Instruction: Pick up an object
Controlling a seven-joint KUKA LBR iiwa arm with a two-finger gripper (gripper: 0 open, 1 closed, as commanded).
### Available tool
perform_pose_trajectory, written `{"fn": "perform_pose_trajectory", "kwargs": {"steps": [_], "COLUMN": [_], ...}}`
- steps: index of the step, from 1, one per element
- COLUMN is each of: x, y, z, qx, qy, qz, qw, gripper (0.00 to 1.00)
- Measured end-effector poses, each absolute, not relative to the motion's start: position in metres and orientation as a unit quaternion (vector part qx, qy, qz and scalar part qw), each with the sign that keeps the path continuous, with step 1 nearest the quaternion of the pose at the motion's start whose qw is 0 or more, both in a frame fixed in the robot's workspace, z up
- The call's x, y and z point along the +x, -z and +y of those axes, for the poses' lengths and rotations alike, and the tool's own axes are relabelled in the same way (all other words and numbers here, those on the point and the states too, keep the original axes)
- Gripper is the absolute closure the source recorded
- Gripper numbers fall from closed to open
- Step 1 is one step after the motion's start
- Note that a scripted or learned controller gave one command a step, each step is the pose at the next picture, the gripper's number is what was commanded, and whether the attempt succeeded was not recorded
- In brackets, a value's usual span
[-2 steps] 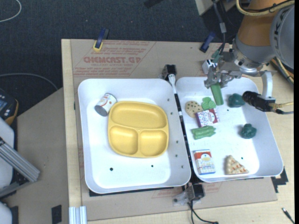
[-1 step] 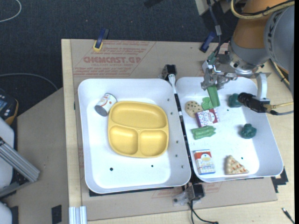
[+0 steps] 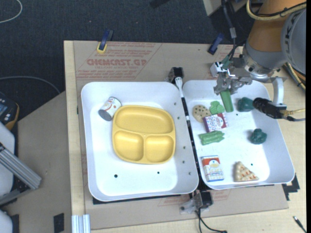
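Gripper [image 3: 226,89]: low over the far end of the right bin [image 3: 284,152]. A green stick-shaped piece [image 3: 226,101] hangs upright from under it, its upper end apparently pinched between the fingers, its lower end at or just above the bin floor; from this slant I cannot tell which. Judged: the grasp looks made, the lift barely begun or not yet clear.

Just beside the stick: a green leafy piece [image 3: 217,107] and a round cookie [image 3: 200,112]; below them a dark red packet [image 3: 215,123] and a green pea pod [image 3: 211,138]. To the right, a dark green lump [image 3: 245,104] near the rim, and another [image 3: 258,136] further forward. Near end: a small red-and-white carton [image 3: 212,168] and a pizza slice [image 3: 245,172].

Left bin [image 3: 95,174]: a yellow divided tray [image 3: 144,133], a small can [image 3: 109,108] lying on its side at the tray's far left corner.

Left to do, as I judge it: raise the stick clear of the bin without losing it.
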State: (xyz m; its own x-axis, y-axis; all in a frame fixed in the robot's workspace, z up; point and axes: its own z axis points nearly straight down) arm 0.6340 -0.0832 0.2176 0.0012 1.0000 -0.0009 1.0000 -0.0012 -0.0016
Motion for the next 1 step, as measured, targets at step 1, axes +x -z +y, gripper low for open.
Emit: {"fn": "perform_pose_trajectory", "kwargs": {"steps": [1], "x": [0.6426], "y": [-0.2231], "z": [-0.0675], "qx": [-0.706], "qy": [0.0011], "qz": [-0.708], "qw": [-0.002], "gripper": [1.0]}}
